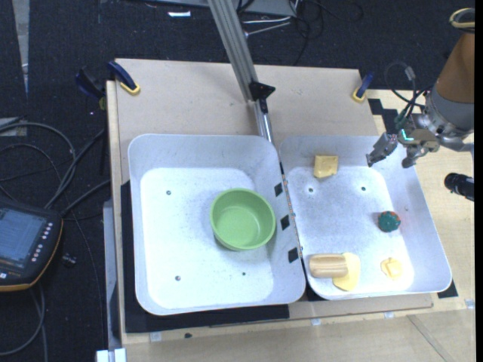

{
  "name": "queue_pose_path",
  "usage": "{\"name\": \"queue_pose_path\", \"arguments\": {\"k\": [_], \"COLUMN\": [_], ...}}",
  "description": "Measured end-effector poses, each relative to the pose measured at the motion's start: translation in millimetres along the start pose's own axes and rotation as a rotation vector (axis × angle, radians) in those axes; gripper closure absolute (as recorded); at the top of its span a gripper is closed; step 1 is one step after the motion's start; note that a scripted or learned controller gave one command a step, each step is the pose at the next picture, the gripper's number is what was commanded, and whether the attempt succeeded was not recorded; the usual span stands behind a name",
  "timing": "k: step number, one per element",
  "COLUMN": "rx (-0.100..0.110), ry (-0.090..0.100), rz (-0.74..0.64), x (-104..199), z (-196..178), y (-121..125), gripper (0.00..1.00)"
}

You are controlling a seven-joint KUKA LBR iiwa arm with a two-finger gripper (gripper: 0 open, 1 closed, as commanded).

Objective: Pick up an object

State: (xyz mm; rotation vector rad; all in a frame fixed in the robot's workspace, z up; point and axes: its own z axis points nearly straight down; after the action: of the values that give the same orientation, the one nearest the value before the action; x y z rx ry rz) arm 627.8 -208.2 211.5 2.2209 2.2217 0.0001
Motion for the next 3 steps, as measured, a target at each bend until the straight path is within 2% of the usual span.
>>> {"name": "queue_pose_path", "arguments": {"k": [1, 3], "rx": [0.000, 0.005], "ry": [0.000, 0.001], "rz": [0.000, 0.000], "x": [0, 10], "z": [0, 110], "y": [0, -2], "gripper": [0.00, 0.00]}}
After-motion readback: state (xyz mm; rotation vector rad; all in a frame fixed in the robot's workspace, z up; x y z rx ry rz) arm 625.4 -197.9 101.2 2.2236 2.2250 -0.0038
